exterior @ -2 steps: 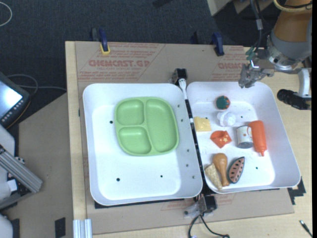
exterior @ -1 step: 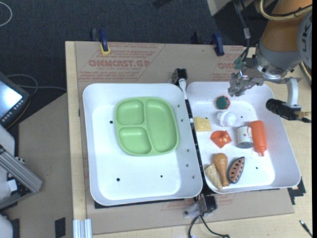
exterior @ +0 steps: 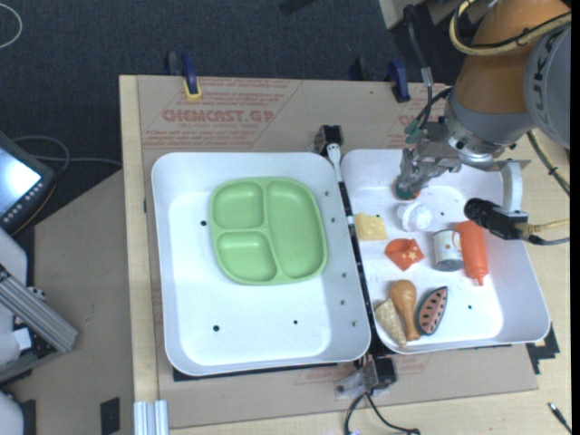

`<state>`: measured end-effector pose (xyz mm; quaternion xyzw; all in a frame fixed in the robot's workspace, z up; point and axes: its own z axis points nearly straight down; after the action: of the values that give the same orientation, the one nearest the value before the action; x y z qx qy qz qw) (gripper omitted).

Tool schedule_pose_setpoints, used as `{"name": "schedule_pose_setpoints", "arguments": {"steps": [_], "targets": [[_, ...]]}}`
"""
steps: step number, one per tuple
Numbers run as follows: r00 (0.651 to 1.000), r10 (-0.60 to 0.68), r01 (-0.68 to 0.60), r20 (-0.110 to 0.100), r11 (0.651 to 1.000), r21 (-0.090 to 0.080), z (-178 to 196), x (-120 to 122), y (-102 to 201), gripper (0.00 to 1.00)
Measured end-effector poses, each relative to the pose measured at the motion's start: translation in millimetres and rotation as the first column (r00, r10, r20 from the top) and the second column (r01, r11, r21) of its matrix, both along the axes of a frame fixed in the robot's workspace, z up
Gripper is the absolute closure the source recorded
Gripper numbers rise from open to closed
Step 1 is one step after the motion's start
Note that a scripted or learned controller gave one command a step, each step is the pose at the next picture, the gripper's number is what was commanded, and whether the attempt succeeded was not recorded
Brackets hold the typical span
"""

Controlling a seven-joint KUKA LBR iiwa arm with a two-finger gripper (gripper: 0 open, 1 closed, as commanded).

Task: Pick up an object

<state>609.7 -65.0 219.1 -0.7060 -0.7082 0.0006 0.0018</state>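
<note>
Right bin [exterior: 517, 320], hand [exterior: 410, 187] tips indistinct

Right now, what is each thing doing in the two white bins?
Green divided plastic plate: lying flat in the left bin.
Gripper: low over the right bin, near its back.
Orange toy carrot: lying down.
Small silver can: tipped on its side.
Yellow cheese block: lying flat.

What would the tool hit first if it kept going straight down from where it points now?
Probably the bare white floor of the right bin, under the tool. The small white round object lies just nearer the camera and might be clipped; depth is unclear from this slant.
</note>
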Motion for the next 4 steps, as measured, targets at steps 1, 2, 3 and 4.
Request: {"name": "schedule_pose_setpoints", "arguments": {"steps": [1, 2, 3, 4], "targets": [[1.0, 0.003, -0.003, 0.0, 1.0, 0.002, 2.5, -26.0, 58.7, 1.0], [1.0, 0.0, 0.0, 0.006, 1.0, -0.001, 13.7, -26.7, 68.2, 1.0], [1.0, -0.004, 0.004, 0.005, 1.0, -0.002, 14.2, -25.0, 56.4, 1.0], [1.0, -0.004, 0.004, 0.0, 1.0, -0.002, 2.6, -25.6, 51.2, 1.0]]}}
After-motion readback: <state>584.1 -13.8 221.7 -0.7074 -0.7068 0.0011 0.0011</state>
